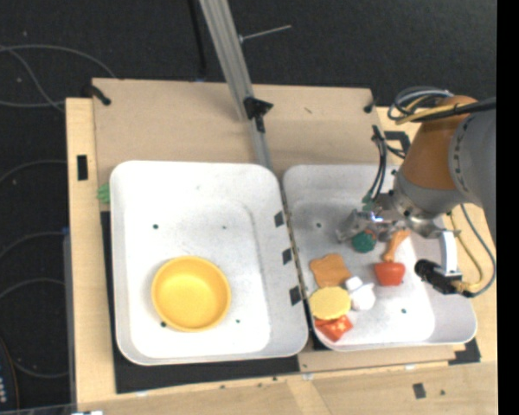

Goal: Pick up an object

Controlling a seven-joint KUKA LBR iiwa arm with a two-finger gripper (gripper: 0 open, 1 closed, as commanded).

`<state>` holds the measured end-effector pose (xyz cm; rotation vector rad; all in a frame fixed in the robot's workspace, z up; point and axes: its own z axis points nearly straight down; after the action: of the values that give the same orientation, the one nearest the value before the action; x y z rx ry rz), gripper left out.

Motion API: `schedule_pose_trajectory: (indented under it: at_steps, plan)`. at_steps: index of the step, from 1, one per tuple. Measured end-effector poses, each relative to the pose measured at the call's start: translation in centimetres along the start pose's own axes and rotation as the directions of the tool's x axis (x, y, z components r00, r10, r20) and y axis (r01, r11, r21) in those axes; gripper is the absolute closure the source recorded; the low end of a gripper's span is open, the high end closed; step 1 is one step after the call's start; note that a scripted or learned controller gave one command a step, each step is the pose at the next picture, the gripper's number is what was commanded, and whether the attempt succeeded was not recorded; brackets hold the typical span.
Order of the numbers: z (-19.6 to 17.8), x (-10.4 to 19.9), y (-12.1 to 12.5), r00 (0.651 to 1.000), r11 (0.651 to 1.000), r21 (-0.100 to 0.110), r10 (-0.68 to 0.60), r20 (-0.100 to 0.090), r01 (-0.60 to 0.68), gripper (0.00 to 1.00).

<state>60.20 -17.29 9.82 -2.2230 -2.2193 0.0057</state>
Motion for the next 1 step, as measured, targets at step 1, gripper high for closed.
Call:
schedule_pose_trajectory:
  at_steps: [1]
  plan:
    - [-1.42, -0.09, 0.19, 1.000, 1.000, -0.007, 0.004, 0.000, -0.004, 1.00]
